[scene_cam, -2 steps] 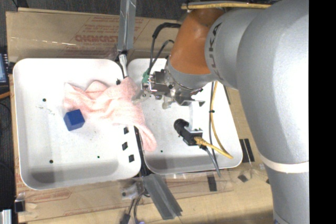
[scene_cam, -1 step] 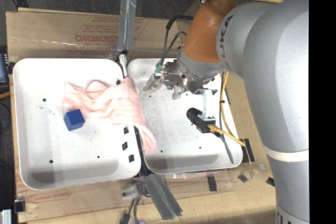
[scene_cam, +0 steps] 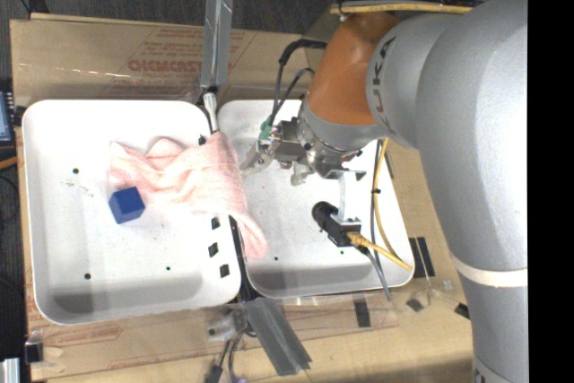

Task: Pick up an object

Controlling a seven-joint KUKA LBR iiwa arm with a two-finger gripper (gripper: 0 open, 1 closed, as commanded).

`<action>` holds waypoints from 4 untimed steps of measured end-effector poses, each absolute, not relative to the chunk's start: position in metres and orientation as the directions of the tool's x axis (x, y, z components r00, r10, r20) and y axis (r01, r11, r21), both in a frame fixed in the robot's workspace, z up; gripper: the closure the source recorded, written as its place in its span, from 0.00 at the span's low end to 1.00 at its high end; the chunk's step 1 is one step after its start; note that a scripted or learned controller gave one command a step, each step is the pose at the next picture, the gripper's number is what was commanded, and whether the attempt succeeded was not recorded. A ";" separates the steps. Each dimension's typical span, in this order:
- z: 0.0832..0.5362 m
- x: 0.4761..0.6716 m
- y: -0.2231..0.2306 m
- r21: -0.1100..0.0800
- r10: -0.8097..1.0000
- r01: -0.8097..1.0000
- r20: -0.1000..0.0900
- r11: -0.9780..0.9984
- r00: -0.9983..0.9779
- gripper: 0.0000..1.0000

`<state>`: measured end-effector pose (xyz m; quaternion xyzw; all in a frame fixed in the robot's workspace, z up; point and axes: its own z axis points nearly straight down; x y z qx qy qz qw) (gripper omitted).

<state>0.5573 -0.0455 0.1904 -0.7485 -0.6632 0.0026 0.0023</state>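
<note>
A blue cube (scene_cam: 126,204) lies in the left bin (scene_cam: 54,193), left of centre. A pink cloth (scene_cam: 193,175) is crumpled beside it and drapes over the divider into the right bin (scene_cam: 296,265). My gripper (scene_cam: 257,155) hangs low over the upper left part of the right bin, close to the cloth's right edge. The arm's wrist and orange band (scene_cam: 350,81) cover the bin's upper half. Whether the gripper touches the cloth cannot be made out.
A grey bar (scene_cam: 215,45) stands at the back between the two bins. A black connector with a yellow cable (scene_cam: 336,226) hangs from the arm over the right bin. Cardboard (scene_cam: 108,54) lies behind the bins.
</note>
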 end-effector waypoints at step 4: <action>0.191 0.574 -0.028 -0.006 0.999 0.999 -0.001 -0.046 0.046 0.00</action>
